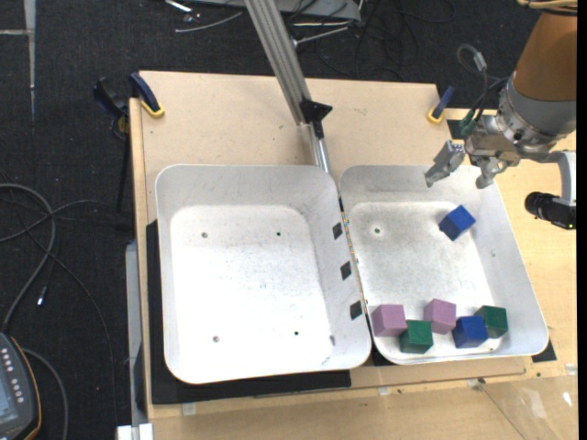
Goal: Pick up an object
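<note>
The gripper hangs spread and bare just above the blue block in the right bin — likely light, stiff, smooth — best pinched across flat opposite faces.

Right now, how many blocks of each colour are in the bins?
Blue blocks: 2, one alone near the claw and one in the front row.
Purple blocks: 2.
Green blocks: 2.
Total: 6, all in the right bin.
</note>
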You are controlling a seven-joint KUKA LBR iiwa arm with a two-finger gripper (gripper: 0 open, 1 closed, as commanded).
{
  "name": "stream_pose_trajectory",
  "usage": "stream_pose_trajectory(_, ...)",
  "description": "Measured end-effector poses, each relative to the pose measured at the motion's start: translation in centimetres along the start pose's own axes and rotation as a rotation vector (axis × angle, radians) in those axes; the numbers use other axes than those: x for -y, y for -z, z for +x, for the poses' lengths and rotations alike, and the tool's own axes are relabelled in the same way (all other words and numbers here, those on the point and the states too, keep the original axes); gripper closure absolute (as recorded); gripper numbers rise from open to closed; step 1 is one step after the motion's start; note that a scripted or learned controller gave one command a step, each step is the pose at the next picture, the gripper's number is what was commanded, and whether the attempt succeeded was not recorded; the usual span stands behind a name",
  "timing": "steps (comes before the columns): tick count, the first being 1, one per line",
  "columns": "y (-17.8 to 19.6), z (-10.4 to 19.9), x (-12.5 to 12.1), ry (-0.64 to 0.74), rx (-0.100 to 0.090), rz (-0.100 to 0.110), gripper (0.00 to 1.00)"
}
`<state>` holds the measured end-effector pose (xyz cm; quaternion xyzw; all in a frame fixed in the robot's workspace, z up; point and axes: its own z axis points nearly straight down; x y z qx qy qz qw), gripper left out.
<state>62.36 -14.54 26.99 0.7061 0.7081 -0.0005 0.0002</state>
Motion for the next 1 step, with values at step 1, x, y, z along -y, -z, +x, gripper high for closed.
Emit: stream_pose_trajectory(1,-9.62,-4.9,0.28,-0.007,0.0,0.007,0.0)
